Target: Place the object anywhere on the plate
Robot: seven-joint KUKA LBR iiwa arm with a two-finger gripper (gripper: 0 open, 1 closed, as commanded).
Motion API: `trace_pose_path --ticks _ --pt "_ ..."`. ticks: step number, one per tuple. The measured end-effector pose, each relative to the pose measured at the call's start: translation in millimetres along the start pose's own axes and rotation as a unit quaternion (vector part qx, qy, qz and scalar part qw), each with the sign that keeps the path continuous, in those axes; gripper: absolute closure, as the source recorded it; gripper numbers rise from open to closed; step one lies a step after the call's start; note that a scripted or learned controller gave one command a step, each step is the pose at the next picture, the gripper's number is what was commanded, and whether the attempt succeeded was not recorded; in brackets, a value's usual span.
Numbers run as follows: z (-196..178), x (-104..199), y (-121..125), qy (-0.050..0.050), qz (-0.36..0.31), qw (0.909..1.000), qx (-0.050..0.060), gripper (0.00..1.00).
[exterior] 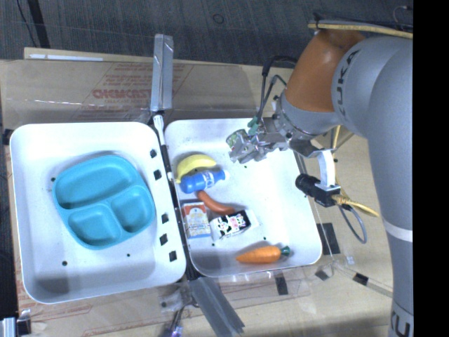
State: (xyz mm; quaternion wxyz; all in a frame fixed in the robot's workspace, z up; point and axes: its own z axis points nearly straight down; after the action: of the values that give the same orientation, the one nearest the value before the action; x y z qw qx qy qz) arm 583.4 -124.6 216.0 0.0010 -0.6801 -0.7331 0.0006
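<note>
Your end effector (pixel 245 146), grip state unreadable, hangs up-right of the yellow plastic banana (pixel 196 164); blue three-compartment plate (pixel 104 201) lies far left.

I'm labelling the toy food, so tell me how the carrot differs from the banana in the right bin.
The carrot is orange with a green stub at its right end; the banana is plain yellow. The carrot lies alone near the bin's front wall; the banana sits at the back of the pile, against a blue bottle. The carrot is straight and tapered, the banana curved. Both lie flat in the right bin.
</note>
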Motion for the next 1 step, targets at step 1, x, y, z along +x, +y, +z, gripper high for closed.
trace_pose_path --ticks 1 --pt "25.9 65.2 -46.6 0.0 -0.084 0.9964 0.002 1.0"
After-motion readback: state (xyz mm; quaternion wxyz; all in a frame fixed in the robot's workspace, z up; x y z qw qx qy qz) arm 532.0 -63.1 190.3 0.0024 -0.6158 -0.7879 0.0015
